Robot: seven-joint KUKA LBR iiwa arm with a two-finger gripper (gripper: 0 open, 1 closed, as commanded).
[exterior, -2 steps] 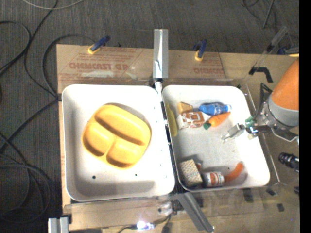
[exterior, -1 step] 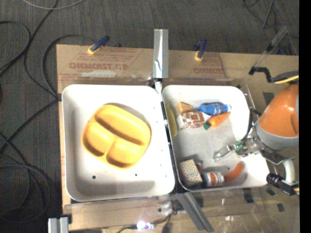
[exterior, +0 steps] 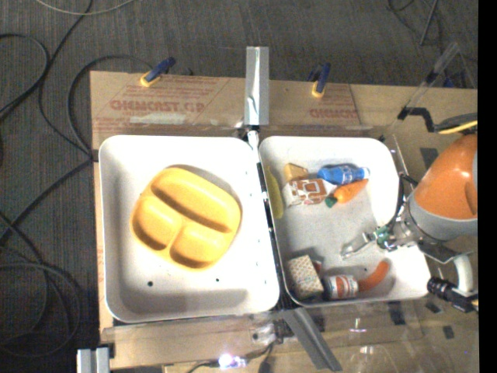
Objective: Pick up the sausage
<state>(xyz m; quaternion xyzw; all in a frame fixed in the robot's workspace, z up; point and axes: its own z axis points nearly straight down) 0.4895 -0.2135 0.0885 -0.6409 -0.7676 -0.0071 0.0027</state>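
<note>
Reddish-orange and slightly curved, the sausage [exterior: 377, 274] lies near the front right corner of the right bin [exterior: 272, 231], one end tipped up toward the right wall. Touching or just beside its lower end lies a small can [exterior: 339, 287] on its side, and past that, further along the front edge, a tan sponge-like block [exterior: 304, 277]. At the bin's back edge sit a carrot [exterior: 347, 192], a blue bottle [exterior: 342, 173] and a small printed carton [exterior: 307, 190], well apart from the target. The left bin [exterior: 116, 231] carries a yellow divided tray [exterior: 187, 217].

The gripper [exterior: 359, 245] hangs just behind the sausage, toward the bin's middle, reaching in from the right below the arm's orange band [exterior: 450, 181]. Whether its fingers are apart or together cannot be told (they blur into a pale streak against the white floor), and nothing is seen between them.

The step in hand appears to be the approach. To do it well, the gripper should shift toward the front right corner until it is centred over the sausage's middle, turn so the fingers straddle its narrow width rather than its length, and descend with the fingers spread. Clearance is tight: the can crowds one end and the bin wall the other, so closing at mid-length is the safest choice.
</note>
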